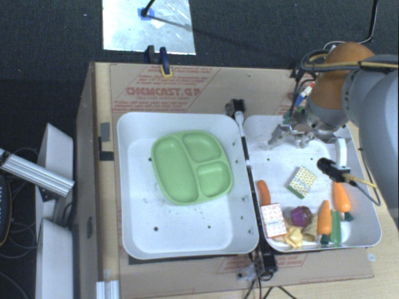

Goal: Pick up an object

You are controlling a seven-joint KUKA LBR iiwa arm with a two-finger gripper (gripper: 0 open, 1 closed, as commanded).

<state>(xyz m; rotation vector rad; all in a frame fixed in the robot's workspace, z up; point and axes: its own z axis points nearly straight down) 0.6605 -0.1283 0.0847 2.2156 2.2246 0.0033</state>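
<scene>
Gripper: your gripper (288,141) hangs over the far end of the right bin (274,167). Its two fingers are spread apart and nothing is between them.
Progress: you have no object in hand. By my reading, the descent, the pinch and the lift are all left to do.
Nearest candidate: the patterned block (302,181), yellow, green and blue, lies alone on bare bin floor. It sits nearer the camera than the gripper, apart from it and turned cornerwise.
Second candidate: a small orange toy (264,192) lies lengthwise just beside the wall that divides the two bins.
Near-end cluster: a pink-and-white box (273,220), a purple toy (301,215) and a crumpled yellow piece (293,235) crowd together, touching or nearly so.
Right of the cluster: one toy carrot (324,218) stands beside a green piece (336,226). A second toy carrot (340,198) lies toward the bin's outer side.
Left bin: the left bin (140,229) holds a green divided plate (192,167), well apart from your gripper.
In the way: nothing stands between the gripper and the patterned block, so I judge it your easiest pick.
Risk: in the cluster, spread fingers would likely strike a neighbour. At the small orange toy, the dividing wall leaves one finger little room.
Under it all: both bins rest on a cardboard sheet (162,92) printed in red.
</scene>
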